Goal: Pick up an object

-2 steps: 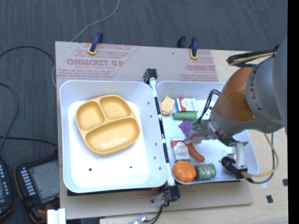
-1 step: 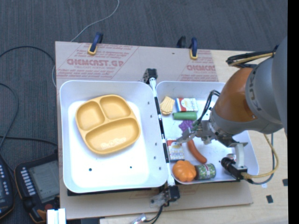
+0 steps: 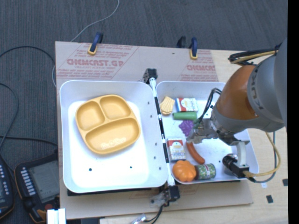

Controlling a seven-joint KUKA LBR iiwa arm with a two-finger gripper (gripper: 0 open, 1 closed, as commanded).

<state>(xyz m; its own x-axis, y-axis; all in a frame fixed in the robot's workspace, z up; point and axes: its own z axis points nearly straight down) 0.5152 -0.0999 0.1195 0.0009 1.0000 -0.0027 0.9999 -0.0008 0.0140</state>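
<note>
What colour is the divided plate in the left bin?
Yellow-orange; the divided plate shows in the camera view.

A pale plywood bench board (image 3: pixel 117 62) with reddish printed lettering carries two shallow white plastic bins; the left bin (image 3: pixel 70 171) and right bin (image 3: pixel 252 153) touch at centre; blue-and-yellow clamps (image 3: pixel 96 41) grip its far edge.
</note>
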